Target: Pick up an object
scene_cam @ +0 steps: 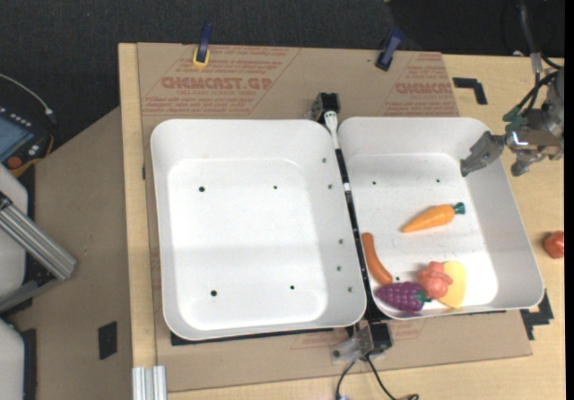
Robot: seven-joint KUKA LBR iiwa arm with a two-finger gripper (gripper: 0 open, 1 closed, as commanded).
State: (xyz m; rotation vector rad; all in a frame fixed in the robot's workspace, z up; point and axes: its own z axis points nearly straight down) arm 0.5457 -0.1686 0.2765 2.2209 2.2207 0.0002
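The right bin [502, 210] holds several toy foods. An orange carrot [430, 217] lies near its middle. A red sausage [376, 259] lies along its left wall. Purple grapes [401, 297], a red fruit [435, 279] and a yellow piece [456, 286] are bunched at the front edge. My gripper [500, 159] hangs over the bin's far right corner, above and to the right of the carrot. Its fingers are spread open with nothing between them.
The left bin [179, 237] sits beside the right one, with a black divider strip [343, 183] between them. A small orange-red object [554, 244] lies on the bench to the right of the right bin. Clamps [388, 50] hold the cardboard base at the back.
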